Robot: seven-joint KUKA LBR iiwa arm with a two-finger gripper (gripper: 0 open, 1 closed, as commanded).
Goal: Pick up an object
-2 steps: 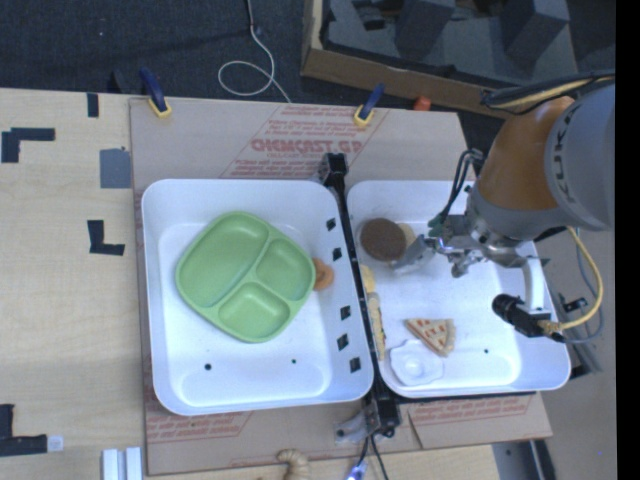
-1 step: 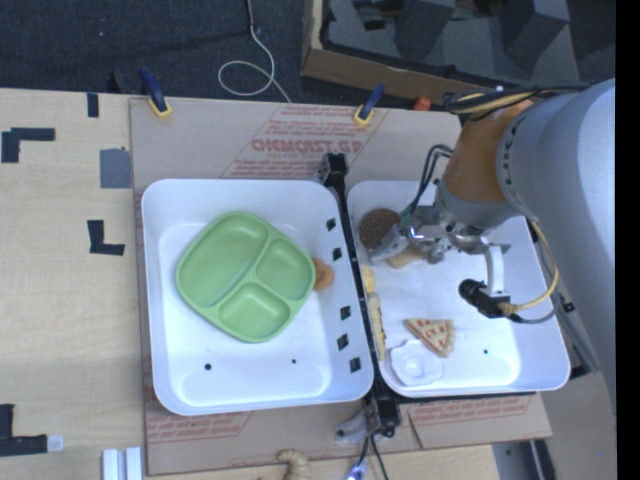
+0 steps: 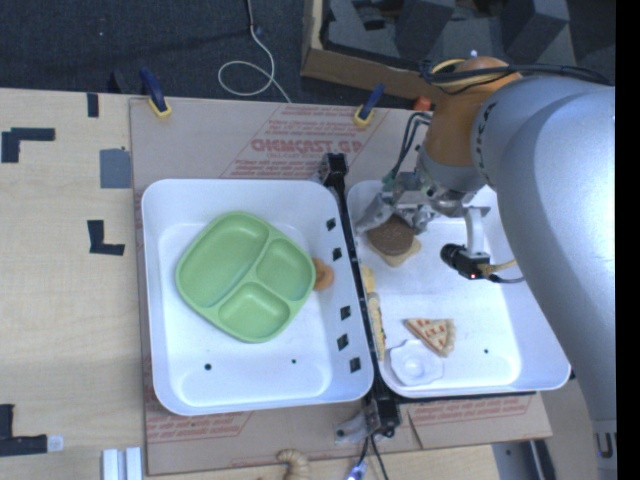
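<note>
A brown and tan burger-like toy (image 3: 392, 241) lies in the right bin (image 3: 520, 363), near its far left corner. My gripper (image 3: 397, 214) hangs right over it, and its two silver fingers (image 3: 372, 208) stand apart, open, on either side of the toy's far edge. Nothing is lifted between them. Further forward in the same bin lie a pizza slice (image 3: 431, 334) and a white egg-like piece (image 3: 412, 365). A yellowish strip (image 3: 374, 311) lies along that bin's left wall.
The left bin (image 3: 170, 368) holds a green divided plate (image 3: 246, 276), with a small orange piece (image 3: 323, 273) by the plate's right edge. A black divider (image 3: 347, 268) runs between the bins. The grey arm (image 3: 560, 188) covers the right bin's far right side.
</note>
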